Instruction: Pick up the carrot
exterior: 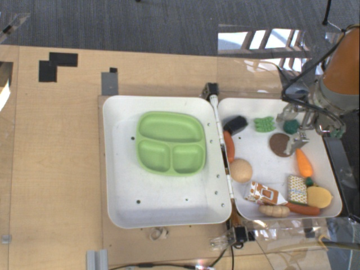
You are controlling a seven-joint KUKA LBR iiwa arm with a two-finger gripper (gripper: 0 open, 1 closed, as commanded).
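The carrot [304, 162] is short and orange with a green stub at its near end. It lies at a slant near the right wall of the right bin [332, 151]. My gripper [297, 143] hangs just above and left of the carrot's pointed tip, between it and a brown disc [278, 144]. Its two fingers stand apart, so it is open, and nothing sits between them. One fingertip [291, 147] overlaps the disc's right edge; the other is close over the carrot's tip.
Also in the right bin are a black block [235, 123], a green leafy piece [263, 124], a red sausage [229, 145], a beige ball [241, 170], an orange-white box [262, 193], a cracker [297, 189], a yellow lemon [319, 196] and a long red-orange vegetable [304, 209]. A green divided plate [170, 142] lies in the left bin.
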